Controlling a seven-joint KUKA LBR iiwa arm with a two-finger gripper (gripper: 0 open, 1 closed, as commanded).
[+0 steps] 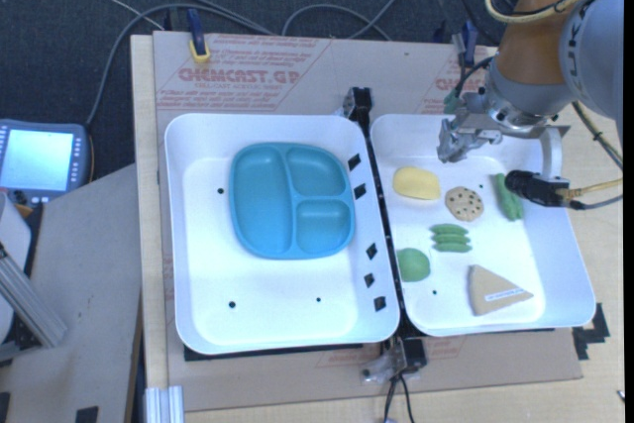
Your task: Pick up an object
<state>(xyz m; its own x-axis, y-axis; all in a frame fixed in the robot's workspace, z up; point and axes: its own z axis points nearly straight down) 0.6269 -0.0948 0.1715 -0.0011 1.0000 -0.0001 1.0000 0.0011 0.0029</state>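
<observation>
The right bin (555, 307) holds several toy foods: a yellow lemon-like piece (416, 182), a round cookie (464, 203), a green pea pod (451, 238), a green round piece (413, 264), a tan wedge (495, 290) and a dark green pod (509, 198) by the right wall. My gripper (456, 146) hangs over the back of the right bin, just above and to the right of the yellow piece. Nothing is visible between its fingers.
The left bin (198, 302) holds a blue divided tray (292, 199). A black clip strip (369, 213) runs along the divider between the bins. Cables cross the dark floor behind the bench. A black and yellow cable fitting (540, 187) lies over the right bin's right side.
</observation>
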